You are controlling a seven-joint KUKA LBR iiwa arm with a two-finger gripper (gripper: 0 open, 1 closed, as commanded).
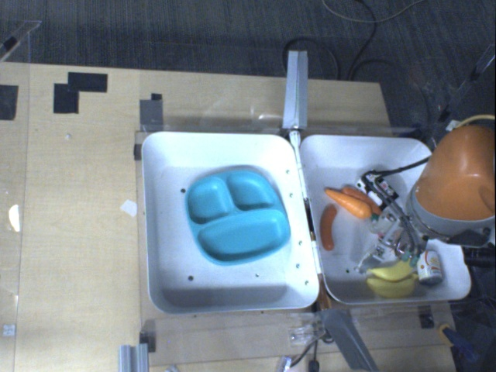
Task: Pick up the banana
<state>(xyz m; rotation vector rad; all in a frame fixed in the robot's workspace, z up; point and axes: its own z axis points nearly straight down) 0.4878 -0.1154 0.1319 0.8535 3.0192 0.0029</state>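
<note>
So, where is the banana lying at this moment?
The banana lies in the right bin, near its front edge, just below the hand and next to a small can.

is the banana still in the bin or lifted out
In the bin: the banana lies on the floor of the right bin, near its front wall, directly below the gripper. Whether anything grips it cannot be told.
</note>
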